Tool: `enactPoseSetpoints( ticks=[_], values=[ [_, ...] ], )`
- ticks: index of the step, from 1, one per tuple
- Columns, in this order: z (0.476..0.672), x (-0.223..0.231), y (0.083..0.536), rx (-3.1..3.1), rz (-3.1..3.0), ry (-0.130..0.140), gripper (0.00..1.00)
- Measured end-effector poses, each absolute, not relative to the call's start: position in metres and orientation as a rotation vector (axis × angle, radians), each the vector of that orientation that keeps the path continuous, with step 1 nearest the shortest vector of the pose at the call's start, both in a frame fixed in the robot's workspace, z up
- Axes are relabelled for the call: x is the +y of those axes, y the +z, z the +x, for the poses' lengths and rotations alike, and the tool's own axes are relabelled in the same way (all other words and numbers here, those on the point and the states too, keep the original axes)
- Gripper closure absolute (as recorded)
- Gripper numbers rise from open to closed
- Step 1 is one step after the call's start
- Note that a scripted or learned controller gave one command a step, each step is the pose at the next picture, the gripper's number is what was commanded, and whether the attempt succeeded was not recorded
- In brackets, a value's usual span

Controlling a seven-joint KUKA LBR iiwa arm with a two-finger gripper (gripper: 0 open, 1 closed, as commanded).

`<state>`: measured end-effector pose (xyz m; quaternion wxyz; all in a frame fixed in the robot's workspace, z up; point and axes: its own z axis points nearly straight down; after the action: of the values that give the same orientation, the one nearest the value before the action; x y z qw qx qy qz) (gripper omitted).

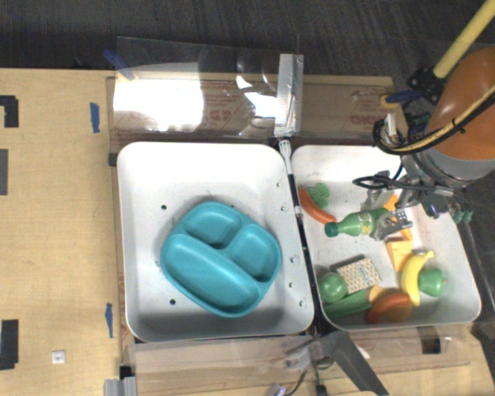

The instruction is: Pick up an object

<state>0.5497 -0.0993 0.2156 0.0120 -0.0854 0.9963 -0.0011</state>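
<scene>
The landmark for all positions below is the divider, the line where the two white bins meet.

Left of the divider sits the left bin. It contains a teal sectioned plate, lying flat and slightly turned, with its right edge near the divider.

Right of the divider sits the right bin, which holds the loose objects. Just beside the divider, in the upper part of the bin, lies an orange carrot with a small green piece above it. Lower down, close to the divider, are a green round item, a speckled tan sponge-like block and a dark green vegetable. Further from the divider rest an orange-red rounded item, a yellow banana and a green ball touching the banana.

The green bottle lies roughly horizontal in the middle of the right bin, cap end pointing toward the divider. The gripper is at the bottle's far end, and the bottle body appears to sit between the fingers, so the pincer reads as clenched on the bottle; the contact area is small and partly blurred. The arm, with its orange band, stands over the corner of the right bin farthest from the divider.
</scene>
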Motion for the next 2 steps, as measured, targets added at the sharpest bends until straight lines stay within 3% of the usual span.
enactPoseSetpoints(
  ticks=[1,2],
  values=[
    [0.496,-0.07,0.228,3.12,-0.328,0.0,1.0],
    [0.498,-0.069,0.239,3.113,-0.33,-0.001,1.0]
  ],
)
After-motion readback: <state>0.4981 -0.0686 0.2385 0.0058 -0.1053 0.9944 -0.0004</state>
